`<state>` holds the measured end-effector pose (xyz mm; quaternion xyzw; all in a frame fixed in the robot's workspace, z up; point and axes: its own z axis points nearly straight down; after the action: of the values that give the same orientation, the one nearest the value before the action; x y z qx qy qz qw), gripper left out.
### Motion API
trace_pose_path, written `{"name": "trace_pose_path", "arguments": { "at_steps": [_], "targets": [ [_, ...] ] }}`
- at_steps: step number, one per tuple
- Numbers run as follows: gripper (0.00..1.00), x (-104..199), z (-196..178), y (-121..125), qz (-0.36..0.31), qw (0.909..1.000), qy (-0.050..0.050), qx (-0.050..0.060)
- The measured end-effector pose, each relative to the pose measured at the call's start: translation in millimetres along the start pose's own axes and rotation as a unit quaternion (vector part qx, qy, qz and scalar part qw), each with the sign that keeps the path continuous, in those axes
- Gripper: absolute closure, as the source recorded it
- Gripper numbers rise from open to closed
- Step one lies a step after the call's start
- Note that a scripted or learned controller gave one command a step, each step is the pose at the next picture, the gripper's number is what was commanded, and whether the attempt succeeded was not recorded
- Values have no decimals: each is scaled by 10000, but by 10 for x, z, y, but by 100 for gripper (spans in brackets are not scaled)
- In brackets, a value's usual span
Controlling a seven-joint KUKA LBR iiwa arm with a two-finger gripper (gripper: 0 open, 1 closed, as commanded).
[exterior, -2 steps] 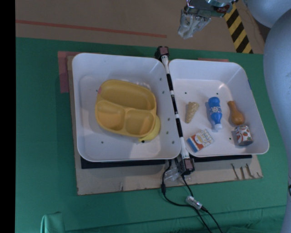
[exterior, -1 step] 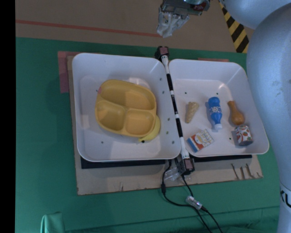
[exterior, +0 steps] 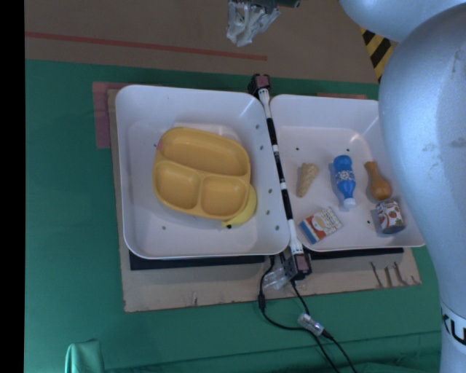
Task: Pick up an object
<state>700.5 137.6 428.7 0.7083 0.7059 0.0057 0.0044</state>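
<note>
The right bin (exterior: 320, 120) holds several small toys: a tan ice-cream cone (exterior: 306, 178), a blue bottle (exterior: 344, 180), a brown drumstick (exterior: 377, 182), a small can (exterior: 389, 216) and an orange-and-white carton (exterior: 321, 224). In the left bin (exterior: 138, 146) lies a yellow divided plate (exterior: 200, 171), with a yellow banana (exterior: 245, 210) peeking out from under its right corner. My gripper (exterior: 247, 22) hangs at the top of the view, beyond the far edge of both bins and well away from every object. Nothing is seen in it.
The grey arm (exterior: 426, 160) fills the right side and hides the right bin's right rim. A black-and-white divider (exterior: 280, 182) runs between the bins. Cables (exterior: 306, 320) trail over the green mat in front.
</note>
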Motion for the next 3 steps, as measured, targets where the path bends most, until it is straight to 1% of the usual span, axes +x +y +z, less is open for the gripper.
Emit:
{"name": "trace_pose_path", "arguments": {
  "at_steps": [1,3],
  "targets": [
    [100,305,304,-9,0,10000,-11,43],
    [100,295,543,-4,8,10000,-11,29]
  ]
}}
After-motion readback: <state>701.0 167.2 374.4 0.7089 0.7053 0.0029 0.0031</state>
